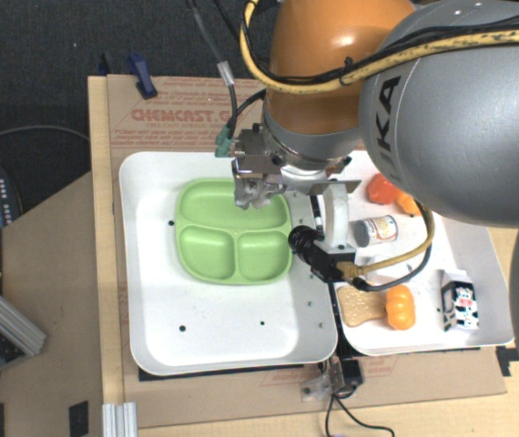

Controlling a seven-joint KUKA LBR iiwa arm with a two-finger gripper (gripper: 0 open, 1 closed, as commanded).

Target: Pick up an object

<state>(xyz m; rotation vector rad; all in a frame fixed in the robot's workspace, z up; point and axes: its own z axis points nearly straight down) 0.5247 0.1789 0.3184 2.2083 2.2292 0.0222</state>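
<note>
Where arm (442, 107) hides right bin (487, 280): jar (375, 230), toast (361, 306).

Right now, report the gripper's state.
Gripper: over the far edge of the green divided plate in the left bin; open or shut cannot be told.

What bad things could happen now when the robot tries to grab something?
1. The end effector sits over the far rim of the green divided plate. The plate is wide and shallow, so a grab there might slip off or tip it.
2. The small things, like the orange fruit and the toast, lie in the other bin, so it may come up with nothing.
</note>
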